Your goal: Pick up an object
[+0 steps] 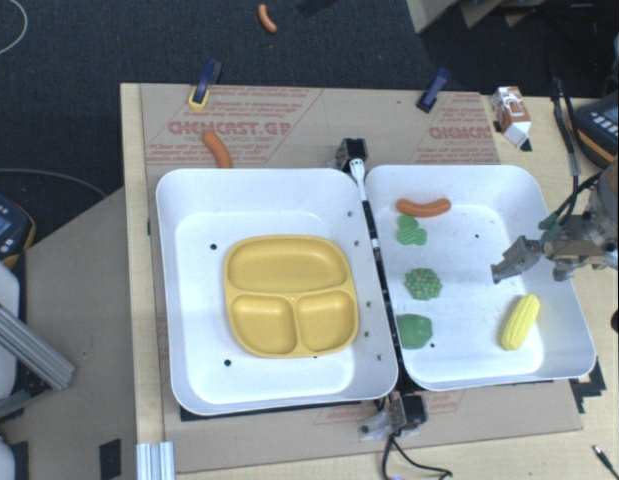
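Observation:
The right bin [469,368] holds an orange sausage [423,206], a small green leafy piece [410,232], a round green broccoli-like piece [422,284], a green pepper-like lump [413,330] and a yellow corn cob [520,321]. My gripper [537,266] hovers over the right side of this bin, just above the corn cob. Its fingers [511,262] are spread open with nothing between them. The arm comes in from the right edge.
The left bin [184,268] holds a yellow divided tray [289,295]. A second orange sausage [218,149] lies on the cardboard behind the bins. Clamps [202,86] [433,90] and a small box [511,113] sit along the back edge.

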`<state>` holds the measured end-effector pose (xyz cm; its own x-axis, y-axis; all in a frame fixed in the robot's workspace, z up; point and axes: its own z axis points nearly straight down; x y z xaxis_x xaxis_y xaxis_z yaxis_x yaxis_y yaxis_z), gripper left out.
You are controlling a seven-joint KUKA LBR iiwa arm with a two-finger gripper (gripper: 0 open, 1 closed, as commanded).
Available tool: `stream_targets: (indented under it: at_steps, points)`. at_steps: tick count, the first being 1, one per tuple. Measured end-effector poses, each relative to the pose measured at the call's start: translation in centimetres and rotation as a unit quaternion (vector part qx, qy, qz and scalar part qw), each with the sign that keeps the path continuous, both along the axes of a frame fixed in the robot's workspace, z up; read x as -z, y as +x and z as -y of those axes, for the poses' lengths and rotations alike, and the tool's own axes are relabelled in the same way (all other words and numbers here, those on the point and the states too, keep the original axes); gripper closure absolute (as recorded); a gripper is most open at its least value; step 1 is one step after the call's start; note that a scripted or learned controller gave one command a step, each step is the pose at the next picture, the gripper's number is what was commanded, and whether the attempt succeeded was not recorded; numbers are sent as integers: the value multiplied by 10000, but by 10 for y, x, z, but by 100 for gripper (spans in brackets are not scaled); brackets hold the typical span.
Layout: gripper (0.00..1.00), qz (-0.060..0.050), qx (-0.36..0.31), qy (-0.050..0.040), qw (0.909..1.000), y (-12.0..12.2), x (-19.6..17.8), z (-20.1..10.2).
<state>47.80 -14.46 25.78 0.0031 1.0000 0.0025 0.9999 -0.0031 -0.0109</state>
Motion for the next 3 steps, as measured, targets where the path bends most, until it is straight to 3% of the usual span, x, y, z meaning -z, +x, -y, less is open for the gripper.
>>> stream_targets:
  at_steps: [1,3]
  points:
    - [0,55,-15,-12,10000,2,-5,0]
    - [0,23,-16,1,10000,11,99,-13]
